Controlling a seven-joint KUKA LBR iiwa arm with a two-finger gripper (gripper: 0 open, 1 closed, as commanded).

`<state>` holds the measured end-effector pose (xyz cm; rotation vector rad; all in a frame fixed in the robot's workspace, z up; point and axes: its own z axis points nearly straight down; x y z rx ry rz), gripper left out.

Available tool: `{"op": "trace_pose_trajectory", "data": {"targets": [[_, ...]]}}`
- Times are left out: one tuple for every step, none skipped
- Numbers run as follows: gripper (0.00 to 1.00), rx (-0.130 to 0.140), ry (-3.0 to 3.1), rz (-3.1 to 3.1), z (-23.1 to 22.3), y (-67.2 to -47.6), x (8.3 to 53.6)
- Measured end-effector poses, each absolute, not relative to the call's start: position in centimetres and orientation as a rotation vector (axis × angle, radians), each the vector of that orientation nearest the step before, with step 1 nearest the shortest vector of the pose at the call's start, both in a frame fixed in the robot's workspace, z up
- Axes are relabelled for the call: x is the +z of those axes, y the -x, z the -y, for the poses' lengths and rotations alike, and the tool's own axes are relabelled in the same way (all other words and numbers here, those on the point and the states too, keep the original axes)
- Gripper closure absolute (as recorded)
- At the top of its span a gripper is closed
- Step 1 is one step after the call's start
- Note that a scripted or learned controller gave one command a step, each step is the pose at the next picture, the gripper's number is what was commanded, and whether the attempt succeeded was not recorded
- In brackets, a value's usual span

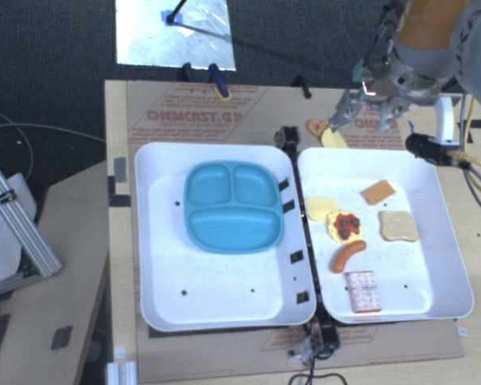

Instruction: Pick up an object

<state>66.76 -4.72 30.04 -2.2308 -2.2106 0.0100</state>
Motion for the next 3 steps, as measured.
{"op": "trace_pose_trajectory", "data": {"targets": [[0.00, 0.010, 2.219, 2.215, 6.3, -66.6, 17.6], [0.00, 0.004, 2.222, 2.218, 10.0, -66.7, 10.1], [0.00, 0.003, 2.224, 2.216, 13.2, -61.3, 8.3]]}}
